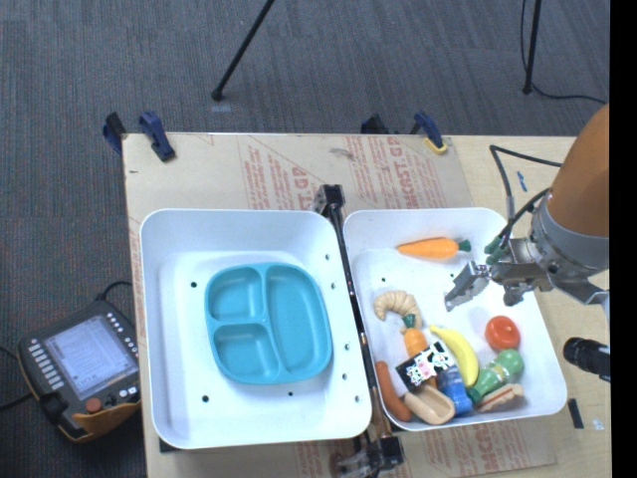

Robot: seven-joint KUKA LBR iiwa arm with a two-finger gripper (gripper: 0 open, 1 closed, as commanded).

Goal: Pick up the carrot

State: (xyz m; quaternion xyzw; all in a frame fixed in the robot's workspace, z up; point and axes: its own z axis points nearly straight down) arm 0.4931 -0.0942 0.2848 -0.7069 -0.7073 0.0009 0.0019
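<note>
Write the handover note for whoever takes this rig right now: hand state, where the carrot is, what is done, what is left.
Hand: open, holding nothing, hovering over the right bin, just right of and below the carrot.
Carrot: lying on its side near the bin's far edge, apart from the other toy food piled at the near end.
Done: arm has reached in over the right bin.
Left: line up over the carrot, lower, close, lift.

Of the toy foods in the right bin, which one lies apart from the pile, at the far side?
The carrot: orange with a green top, lying alone near the far wall of the right bin, while the other toys cluster at the near side.
</note>
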